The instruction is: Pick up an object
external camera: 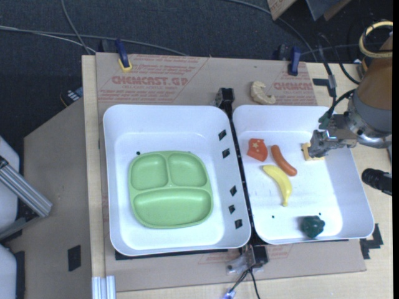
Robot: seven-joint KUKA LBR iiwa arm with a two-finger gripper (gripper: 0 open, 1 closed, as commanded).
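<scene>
The right bin (349, 195) holds a red pepper piece (257, 149), an orange sausage (283, 161), a yellow banana (279, 182) and a green broccoli (312, 226). My gripper (319, 147) hangs over the bin's upper right part, to the right of the sausage. A small tan object (306, 151) shows at its left side, partly hidden by the gripper. Whether that object sits between the fingers is unclear.
The left bin (118, 129) holds a green divided plate (169, 187). A beige object (262, 92) lies on the board behind the right bin. Clamps (124, 59) hold the board's far edge. Black clips line the divider (234, 167) between the bins.
</scene>
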